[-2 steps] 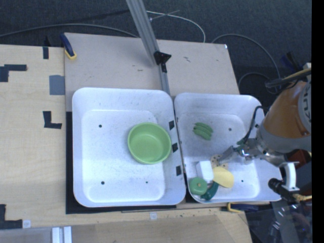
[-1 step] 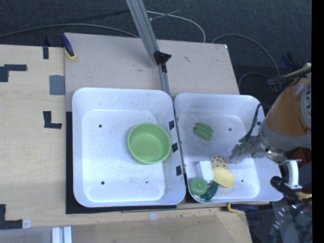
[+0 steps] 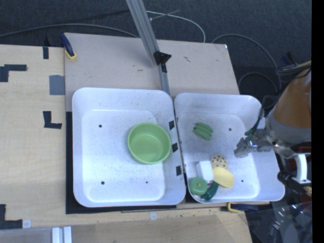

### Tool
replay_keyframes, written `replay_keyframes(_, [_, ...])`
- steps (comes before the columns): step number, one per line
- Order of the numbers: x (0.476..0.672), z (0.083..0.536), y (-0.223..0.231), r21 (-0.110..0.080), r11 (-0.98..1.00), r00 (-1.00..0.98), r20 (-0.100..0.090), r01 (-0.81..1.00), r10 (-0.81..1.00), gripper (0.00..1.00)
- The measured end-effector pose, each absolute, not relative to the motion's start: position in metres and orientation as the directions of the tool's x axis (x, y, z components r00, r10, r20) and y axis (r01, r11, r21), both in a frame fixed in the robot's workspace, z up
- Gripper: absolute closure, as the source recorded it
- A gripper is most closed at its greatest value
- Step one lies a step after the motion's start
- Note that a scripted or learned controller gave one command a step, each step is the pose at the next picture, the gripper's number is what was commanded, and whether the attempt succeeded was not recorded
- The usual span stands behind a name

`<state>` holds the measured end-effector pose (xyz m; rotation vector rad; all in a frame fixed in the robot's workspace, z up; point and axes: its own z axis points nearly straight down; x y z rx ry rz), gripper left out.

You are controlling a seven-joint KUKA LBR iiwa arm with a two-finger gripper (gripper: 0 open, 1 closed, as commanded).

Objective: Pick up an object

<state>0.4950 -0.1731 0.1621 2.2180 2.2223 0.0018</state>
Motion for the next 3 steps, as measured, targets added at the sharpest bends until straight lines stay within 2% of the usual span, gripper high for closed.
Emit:
replay_keyframes(2, [0.497,0.248,-0.166,0.003,0.002,-0.002,-0.001,1.0,1.0,1.0])
replay_keyframes(3, [0.513,0.234,-0.115,-0.003,0.006,-0.006,0.002,1.0,1.0,1.0])
